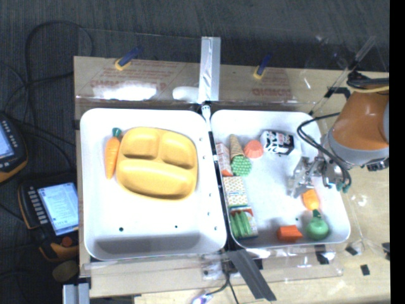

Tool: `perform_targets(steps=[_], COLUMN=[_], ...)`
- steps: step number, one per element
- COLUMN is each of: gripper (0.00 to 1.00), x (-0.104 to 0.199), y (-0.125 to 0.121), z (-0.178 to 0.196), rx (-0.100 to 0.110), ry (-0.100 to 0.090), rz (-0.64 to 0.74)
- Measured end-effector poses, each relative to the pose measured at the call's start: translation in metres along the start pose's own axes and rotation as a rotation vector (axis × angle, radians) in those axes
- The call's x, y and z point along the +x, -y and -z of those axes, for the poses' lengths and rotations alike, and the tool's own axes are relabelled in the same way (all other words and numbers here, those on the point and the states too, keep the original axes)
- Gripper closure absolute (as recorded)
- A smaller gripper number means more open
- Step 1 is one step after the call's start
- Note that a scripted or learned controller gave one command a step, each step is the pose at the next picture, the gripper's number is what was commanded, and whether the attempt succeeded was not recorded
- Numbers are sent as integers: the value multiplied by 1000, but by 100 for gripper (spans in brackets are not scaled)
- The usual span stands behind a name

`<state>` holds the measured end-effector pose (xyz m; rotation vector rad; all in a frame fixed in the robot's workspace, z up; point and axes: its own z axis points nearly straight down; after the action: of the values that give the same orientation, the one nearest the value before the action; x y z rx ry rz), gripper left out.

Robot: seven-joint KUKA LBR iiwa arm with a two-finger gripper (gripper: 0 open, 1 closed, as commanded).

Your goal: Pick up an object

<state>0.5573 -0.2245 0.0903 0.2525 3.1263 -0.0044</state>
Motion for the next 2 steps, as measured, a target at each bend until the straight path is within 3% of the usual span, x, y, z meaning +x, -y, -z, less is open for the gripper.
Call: perform_targets(steps=[1,2], gripper=[100,0], x=[41,41], y=[6,6], z=[34,34], rx=[-2,-2], ry=[-7,-7], rz=[-245,-245])
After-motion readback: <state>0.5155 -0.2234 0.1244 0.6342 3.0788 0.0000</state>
